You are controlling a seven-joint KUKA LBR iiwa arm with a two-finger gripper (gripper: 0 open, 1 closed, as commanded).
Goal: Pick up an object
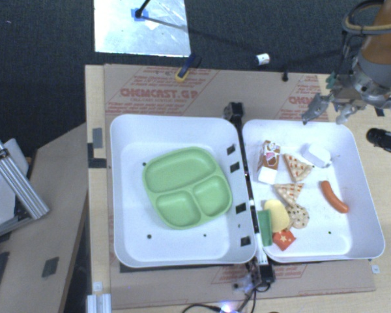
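Camera view
- Carrier: desk (98, 175) bearing two white bins; left bin (127, 175) holds a green divided plate (186, 186); right bin (362, 207) holds the small food pieces.
- Gripper (331, 111): above the far edge of the right bin, near its far right corner; jaws stand apart, two prongs splayed downward, nothing between them.
- Nearest candidate: white block (317, 155), just inside the bin's far edge, toward the near side from the jaws and slightly toward the bins' shared wall; long axis runs roughly along the far edge, tilted a little.
- Other candidates: sausage (334, 196), toward the right wall, long axis slanting from far-left to near-right; pizza wedge (298, 168) beside the white block; yellow piece (277, 214), cookie (298, 216) and red piece (284, 239) clustered near the shared wall, well apart from the jaws.
- Arm pose: wrist with orange band (381, 47) reaches in over the desk's right far corner, tool pointing steeply down.
- Judgement: descent not yet begun; a short shift toward the near edge would likely put the white block under the jaws.
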